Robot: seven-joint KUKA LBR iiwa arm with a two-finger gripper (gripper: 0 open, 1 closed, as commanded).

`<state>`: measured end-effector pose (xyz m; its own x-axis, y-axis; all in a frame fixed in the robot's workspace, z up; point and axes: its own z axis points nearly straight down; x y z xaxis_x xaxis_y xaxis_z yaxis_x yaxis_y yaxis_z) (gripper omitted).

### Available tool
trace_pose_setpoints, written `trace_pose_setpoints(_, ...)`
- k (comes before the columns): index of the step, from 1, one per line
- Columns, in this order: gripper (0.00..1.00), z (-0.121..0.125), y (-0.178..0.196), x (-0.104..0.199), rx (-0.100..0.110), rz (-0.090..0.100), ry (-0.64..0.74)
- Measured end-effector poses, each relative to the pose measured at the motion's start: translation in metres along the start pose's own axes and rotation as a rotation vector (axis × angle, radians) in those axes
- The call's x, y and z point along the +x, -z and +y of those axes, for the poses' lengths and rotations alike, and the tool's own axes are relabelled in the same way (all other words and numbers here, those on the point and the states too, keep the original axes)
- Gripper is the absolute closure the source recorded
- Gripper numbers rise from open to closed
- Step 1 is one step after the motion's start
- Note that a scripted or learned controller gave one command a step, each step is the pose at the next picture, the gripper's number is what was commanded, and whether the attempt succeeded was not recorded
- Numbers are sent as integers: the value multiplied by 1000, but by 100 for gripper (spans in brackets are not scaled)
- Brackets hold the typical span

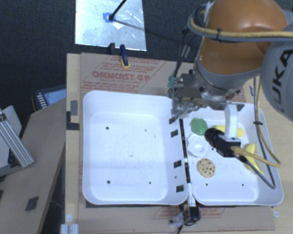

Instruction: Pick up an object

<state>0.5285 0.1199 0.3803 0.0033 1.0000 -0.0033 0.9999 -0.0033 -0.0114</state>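
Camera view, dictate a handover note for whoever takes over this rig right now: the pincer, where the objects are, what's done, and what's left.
Pincer: low over the back corner of the right bin, beside the divider. No object is seen held.
Objects: green piece, white piece, cookie and yellow piece, all lying in the right bin.
Done: nothing picked up yet.
Left: close on one object and lift it; the green piece looks nearest.
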Motion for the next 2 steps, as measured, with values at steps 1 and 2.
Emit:
trace_pose_setpoints(1, 100, -39, -18, -77, -11, 1, -3)
trace_pose_setpoints(2, 100, 18, 79, -58, -26, 5, 8)
